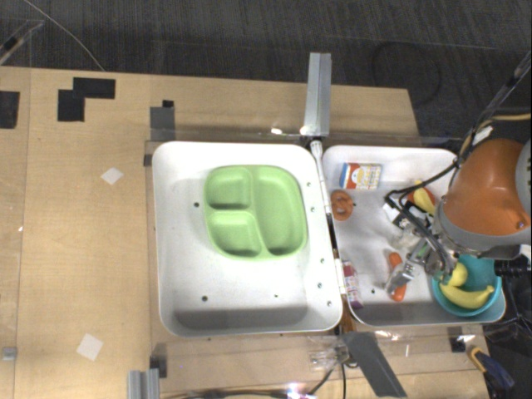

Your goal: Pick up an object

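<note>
Hanging the jaws low in the right bin (378, 158), over its front half; cannot tell whether spread or pressed together, with wrist hardware and cables blurring that spot. Seeing nothing clearly pinched. Sitting just beside two small orange-red pieces: one orange piece (393, 260) at mid-bin, another orange-red piece (401, 288) nearer the front wall, both lying flat on the bin floor. Judging these as the likeliest targets: looking like light, stiff plastic toy food, smooth and probably slippery, so taking hold across the narrow middle rather than at the tapered ends. Noting a teal bowl (486, 304) at the front right corner holding a yellow banana (462, 296), partly under the arm; curved and likely light, but awkward to reach inside the rim. Spotting a yellow item (424, 198) further back, an orange-brown round thing (342, 204) by the left wall, a small printed carton (359, 175) at the back, and a slim pinkish item (348, 278) against the left wall, too close to the wall for an easy grasp. Passing outward to the left bin (179, 223) carrying a green divided plate (253, 210), both bins resting on the wooden counter (83, 248).
</note>
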Robot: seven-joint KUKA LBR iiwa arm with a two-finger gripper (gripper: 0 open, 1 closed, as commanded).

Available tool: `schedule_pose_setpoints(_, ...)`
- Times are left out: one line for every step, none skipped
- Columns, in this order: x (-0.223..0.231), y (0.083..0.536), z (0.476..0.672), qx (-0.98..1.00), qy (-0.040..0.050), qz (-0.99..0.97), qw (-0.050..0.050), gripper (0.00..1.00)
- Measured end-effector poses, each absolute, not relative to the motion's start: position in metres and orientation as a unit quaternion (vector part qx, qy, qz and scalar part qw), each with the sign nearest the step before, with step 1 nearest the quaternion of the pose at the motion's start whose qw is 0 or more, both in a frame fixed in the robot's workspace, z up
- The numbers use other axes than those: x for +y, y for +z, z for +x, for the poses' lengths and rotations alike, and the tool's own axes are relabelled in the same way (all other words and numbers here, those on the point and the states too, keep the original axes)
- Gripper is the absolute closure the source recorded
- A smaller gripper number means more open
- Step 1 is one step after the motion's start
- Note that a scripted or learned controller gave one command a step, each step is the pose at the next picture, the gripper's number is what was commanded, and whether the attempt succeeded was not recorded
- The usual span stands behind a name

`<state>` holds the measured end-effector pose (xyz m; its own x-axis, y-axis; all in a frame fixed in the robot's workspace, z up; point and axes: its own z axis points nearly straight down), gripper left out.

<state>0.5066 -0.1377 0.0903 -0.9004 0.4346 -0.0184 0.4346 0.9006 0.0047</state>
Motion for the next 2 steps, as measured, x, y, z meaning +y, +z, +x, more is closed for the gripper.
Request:
schedule_pose_setpoints(-0.124, 0.090, 0.502, 0.966, -0.0004, 0.259, 0.011, 0.00)
schedule_pose_setpoints(-0.105, 0.091, 0.500, 0.962, 0.0000, 0.272, 0.011, 0.00)
